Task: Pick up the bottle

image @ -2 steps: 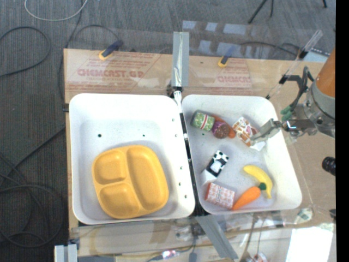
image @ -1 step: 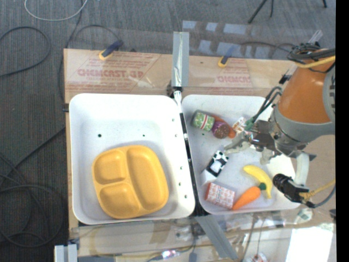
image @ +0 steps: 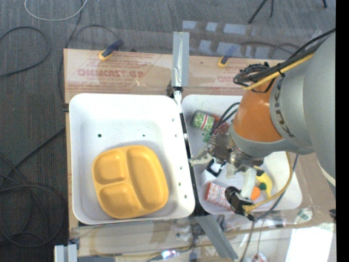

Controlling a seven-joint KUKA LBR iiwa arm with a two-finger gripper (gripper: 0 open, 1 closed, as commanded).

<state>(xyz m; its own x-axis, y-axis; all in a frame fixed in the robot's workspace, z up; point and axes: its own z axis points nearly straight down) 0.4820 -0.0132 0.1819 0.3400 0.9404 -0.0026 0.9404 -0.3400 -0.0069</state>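
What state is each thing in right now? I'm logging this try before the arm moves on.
Gripper: low in the right bin, fingers hidden.
Green can: lying on its side, apart from the gripper.
Red packet: lying flat.
Yellow tray: flat in the left bin.

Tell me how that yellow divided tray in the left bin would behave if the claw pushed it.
The yellow tray looks like rigid moulded plastic, so it would probably keep its shape. It lies flat and low, so it should slide across the left bin rather than tip. It is probably light.
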